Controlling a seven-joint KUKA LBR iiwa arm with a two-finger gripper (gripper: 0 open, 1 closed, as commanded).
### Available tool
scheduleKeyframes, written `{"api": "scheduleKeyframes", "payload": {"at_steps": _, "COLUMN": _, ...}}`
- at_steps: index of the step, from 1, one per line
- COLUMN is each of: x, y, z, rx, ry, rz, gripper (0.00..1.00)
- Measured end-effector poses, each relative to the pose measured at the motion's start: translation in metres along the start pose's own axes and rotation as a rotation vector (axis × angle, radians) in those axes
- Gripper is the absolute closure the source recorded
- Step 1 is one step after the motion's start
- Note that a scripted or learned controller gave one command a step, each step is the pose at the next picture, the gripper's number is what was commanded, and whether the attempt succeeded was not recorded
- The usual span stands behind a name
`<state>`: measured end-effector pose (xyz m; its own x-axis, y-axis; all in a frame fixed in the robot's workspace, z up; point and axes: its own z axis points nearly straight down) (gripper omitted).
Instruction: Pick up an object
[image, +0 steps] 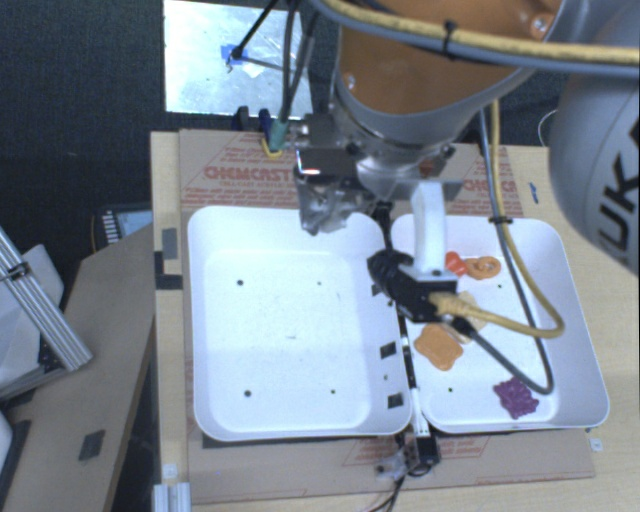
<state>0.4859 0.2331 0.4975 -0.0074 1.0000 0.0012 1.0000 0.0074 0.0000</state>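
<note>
Can't tell end effector (326, 207) state. Hovers over left bin (280, 330) far corner, well apart from orange piece (438, 347) and purple piece (516, 397); risks grabbing air.

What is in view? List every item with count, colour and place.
Shallow white plastic bins: 2, white, side by side; left bin, right bin.
Flat orange lumpy piece: 1, orange, right bin, near its left wall.
Small red-orange piece: 1, red-orange, right bin, far end.
Orange ring-like piece: 1, orange, beside the red-orange one.
Purple lumpy piece: 1, purple, right bin, near end.
Brown cardboard sheet: 1, red print, under both bins.
Gripper: 1, metallic, over left bin's far rim.
Arm: 1, grey, orange band.
</note>
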Motion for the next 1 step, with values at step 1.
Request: {"api": "scheduleKeyframes", "payload": {"at_steps": 1, "x": 0.0003, "y": -0.0015, "z": 0.2271, "rx": 0.014, "ry": -0.008, "rz": 0.007, "gripper": 1.00}}
